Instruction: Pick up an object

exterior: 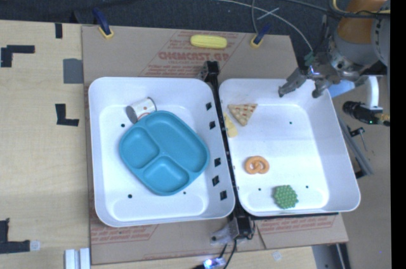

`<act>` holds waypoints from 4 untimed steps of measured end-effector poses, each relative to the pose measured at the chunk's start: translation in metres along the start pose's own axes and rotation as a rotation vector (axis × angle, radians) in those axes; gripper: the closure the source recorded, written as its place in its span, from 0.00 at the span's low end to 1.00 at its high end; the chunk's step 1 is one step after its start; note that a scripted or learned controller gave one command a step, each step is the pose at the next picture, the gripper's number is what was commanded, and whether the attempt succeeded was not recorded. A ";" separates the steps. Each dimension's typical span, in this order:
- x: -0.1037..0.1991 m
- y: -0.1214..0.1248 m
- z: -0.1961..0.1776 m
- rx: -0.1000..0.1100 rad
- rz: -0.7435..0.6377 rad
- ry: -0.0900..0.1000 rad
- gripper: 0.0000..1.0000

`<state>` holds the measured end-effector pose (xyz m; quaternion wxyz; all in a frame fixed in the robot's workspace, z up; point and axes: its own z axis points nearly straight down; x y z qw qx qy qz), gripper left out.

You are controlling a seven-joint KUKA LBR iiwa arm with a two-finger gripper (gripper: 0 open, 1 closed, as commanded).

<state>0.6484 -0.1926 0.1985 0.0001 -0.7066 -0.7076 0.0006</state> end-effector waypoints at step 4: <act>0.011 -0.010 0.101 -0.005 -0.003 -0.005 1.00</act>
